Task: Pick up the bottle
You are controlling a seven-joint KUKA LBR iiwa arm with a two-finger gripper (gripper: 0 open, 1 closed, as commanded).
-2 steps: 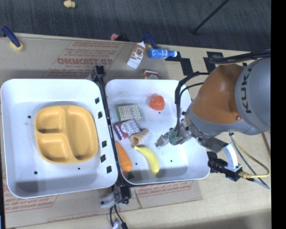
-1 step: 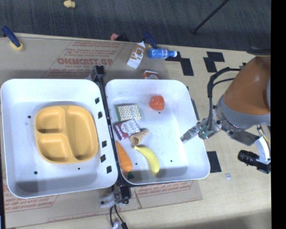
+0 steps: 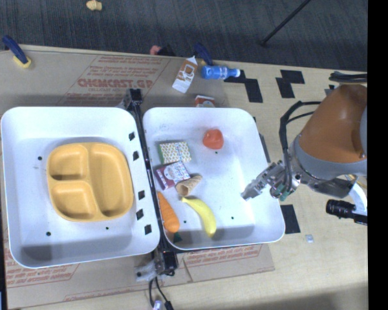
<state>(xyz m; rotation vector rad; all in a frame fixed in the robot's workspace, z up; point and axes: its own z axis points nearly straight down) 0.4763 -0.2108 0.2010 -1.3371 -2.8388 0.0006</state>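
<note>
Table (image 3: 323, 263): cardboard-covered, bearing two white bins side by side.
Bottle (image 3: 218, 73): blue, lying on its side on the table beyond the right bin (image 3: 262, 218), outside it.
Gripper (image 3: 257, 187): over the right bin's right edge, well apart from the bottle.
Fingers: state cannot be told; view blurred.
Right bin contents: banana (image 3: 202, 214), carrot (image 3: 169, 214), red ball (image 3: 213, 139).
Left bin (image 3: 19, 192): yellow divided plate (image 3: 89, 180).

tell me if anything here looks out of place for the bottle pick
Yes: the blue bottle lies on its side on the bench behind the right bin, outside both bins, next to a small carton. The gripper sits low over the right bin's near-right side, well away from the bottle.
</note>
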